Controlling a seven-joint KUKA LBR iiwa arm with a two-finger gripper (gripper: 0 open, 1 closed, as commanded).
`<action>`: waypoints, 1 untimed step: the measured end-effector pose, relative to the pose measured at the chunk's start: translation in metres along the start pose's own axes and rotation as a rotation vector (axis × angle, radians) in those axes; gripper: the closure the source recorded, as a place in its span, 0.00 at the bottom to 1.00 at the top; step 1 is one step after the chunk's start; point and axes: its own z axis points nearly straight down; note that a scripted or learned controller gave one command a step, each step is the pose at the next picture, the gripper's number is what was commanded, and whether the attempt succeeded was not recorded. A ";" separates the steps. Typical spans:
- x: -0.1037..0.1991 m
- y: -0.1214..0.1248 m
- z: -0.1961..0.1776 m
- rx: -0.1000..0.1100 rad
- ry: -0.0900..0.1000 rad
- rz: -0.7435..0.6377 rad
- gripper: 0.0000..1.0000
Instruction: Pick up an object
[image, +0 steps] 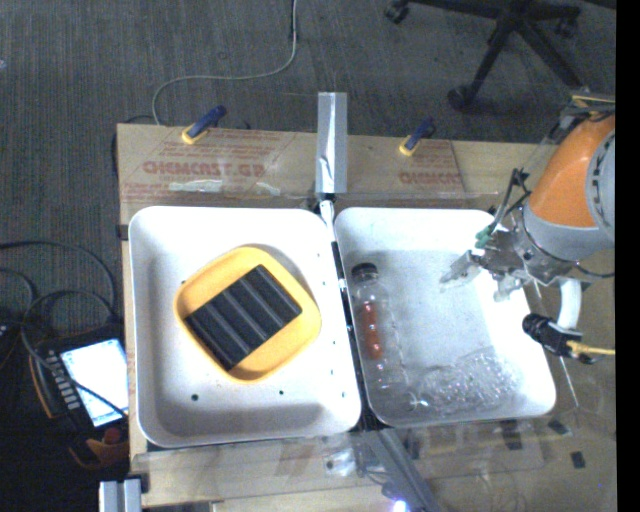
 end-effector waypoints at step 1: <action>0.058 -0.072 0.070 -0.009 -0.005 -0.017 0.00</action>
